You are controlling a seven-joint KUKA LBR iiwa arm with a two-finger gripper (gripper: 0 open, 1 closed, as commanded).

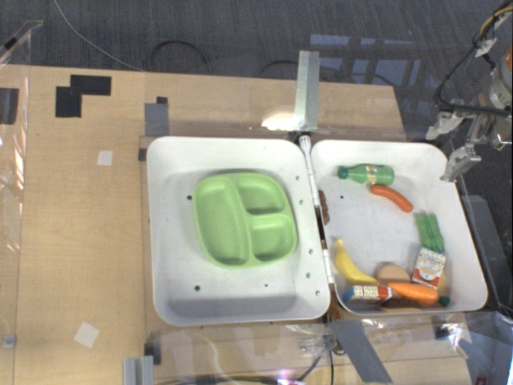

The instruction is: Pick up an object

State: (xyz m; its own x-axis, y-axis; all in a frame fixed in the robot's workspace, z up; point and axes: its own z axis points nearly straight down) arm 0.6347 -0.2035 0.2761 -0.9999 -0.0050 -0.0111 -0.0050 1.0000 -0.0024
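Observation:
The right bin point(377, 231) holds several toy foods. A green bottle point(365, 172) lies near its far wall, with a red sausage point(391, 197) just in front of it. Along the right wall lie a green vegetable point(430, 231) and a small juice carton point(430, 265). A banana point(350, 265), a brown lump point(391, 273), a carrot point(413, 292) and a small flat box point(365, 292) crowd the near edge. My gripper point(454, 144) hangs over the bin's far right corner, open, with nothing between its fingers. It is well apart from every object.
The left bin point(172, 239) holds a green divided plate point(244, 219). A metal post point(308, 87) stands behind the seam between the bins. Cables hang above the gripper at the far right. The tan bench point(72, 239) stretches away to the left.

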